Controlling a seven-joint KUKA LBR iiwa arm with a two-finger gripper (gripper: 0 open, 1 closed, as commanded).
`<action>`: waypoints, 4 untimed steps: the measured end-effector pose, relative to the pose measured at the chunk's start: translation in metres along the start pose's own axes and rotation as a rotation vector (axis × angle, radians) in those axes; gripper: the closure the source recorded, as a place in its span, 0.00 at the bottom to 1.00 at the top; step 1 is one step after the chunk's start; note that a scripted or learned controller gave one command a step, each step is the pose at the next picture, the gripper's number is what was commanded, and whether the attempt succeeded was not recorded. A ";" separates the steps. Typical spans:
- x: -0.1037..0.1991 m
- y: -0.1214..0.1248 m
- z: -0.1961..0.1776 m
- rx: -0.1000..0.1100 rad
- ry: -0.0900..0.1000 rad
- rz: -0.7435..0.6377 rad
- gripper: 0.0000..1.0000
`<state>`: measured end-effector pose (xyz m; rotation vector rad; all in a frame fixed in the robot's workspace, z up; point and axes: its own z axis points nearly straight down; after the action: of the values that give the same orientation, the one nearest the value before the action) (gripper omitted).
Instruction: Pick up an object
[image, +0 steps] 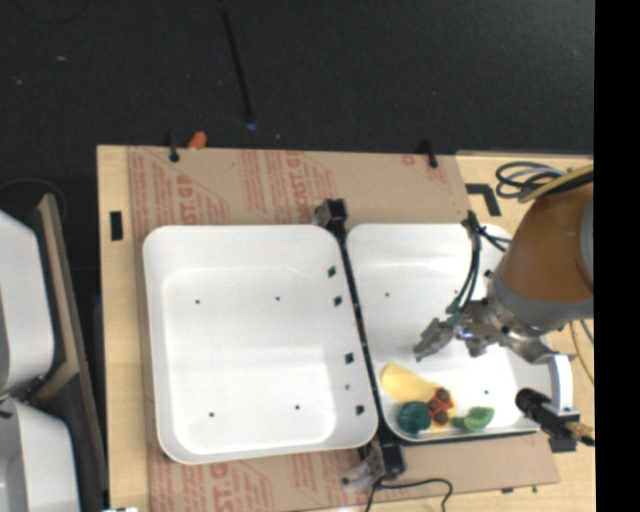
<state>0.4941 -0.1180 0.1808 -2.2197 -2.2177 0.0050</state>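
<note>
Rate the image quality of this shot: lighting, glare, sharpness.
Camera view: even overhead light, dark surround; the left bin and the right bin are bright and nearly washed out, with soft shadows at their walls; the gripper looks soft and low-detail; the yellow object and its small neighbours blur together.

Grey arm (545, 270) from right, fingers (432, 342) angled down-left.

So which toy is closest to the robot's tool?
The yellow toy. It lies just below the tool, at the top of the pile, while the teal ball, red-orange toy and green toy sit farther down.
</note>
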 end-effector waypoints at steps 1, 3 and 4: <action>0.010 0.001 0.053 -0.001 0.000 -0.001 0.00; 0.011 -0.003 -0.020 -0.011 -0.001 -0.001 1.00; 0.017 0.001 -0.080 -0.012 -0.001 -0.001 1.00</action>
<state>0.4957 -0.1012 0.2609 -2.2246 -2.2256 -0.0068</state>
